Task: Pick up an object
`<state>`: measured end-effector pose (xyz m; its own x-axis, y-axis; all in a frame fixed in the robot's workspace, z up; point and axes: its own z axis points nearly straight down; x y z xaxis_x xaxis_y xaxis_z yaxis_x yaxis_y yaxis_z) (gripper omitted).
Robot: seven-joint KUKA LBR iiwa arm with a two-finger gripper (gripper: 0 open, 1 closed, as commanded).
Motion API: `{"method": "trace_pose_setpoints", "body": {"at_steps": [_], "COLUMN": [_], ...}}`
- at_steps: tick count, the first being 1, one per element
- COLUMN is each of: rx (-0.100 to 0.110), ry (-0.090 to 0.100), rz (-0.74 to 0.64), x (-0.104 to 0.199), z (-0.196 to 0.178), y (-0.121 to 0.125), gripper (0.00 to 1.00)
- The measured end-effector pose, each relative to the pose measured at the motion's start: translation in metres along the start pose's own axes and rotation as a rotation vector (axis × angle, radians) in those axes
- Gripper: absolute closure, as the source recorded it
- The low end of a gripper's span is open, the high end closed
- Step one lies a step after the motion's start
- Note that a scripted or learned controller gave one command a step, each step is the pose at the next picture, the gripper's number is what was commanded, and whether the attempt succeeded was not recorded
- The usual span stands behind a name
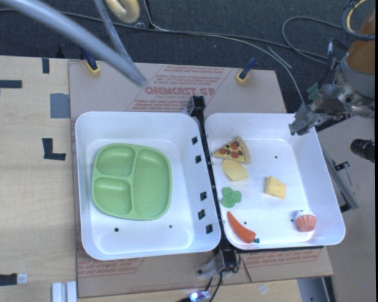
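At the right edge of the tabletop (pixel 25 168), the gripper (pixel 300 126) hangs over the upper right corner of the right bin (pixel 315 168), pointing down and leftward; whether it is open or closed cannot be made out, and nothing shows in its grasp. Inside that bin lie a pizza slice (pixel 232 150), a pale yellow piece (pixel 235 171) just below it, a cheese wedge (pixel 275 187), a green broccoli (pixel 230 197), a carrot (pixel 240 228) and a cupcake (pixel 305 221) near the lower right corner. The left bin (pixel 88 231) holds a green divided plate (pixel 131 181).
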<state>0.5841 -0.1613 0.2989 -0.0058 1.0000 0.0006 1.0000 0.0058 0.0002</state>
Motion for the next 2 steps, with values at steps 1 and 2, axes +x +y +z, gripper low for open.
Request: {"method": "trace_pose_setpoints", "body": {"at_steps": [1,2], "rx": [0.002,0.002], "ry": [0.000,0.000], "rz": [0.000,-0.001], "x": [0.050,0.112], "z": [0.022,0.027], "y": [0.011,0.015], "gripper": [1.00,1.00]}}
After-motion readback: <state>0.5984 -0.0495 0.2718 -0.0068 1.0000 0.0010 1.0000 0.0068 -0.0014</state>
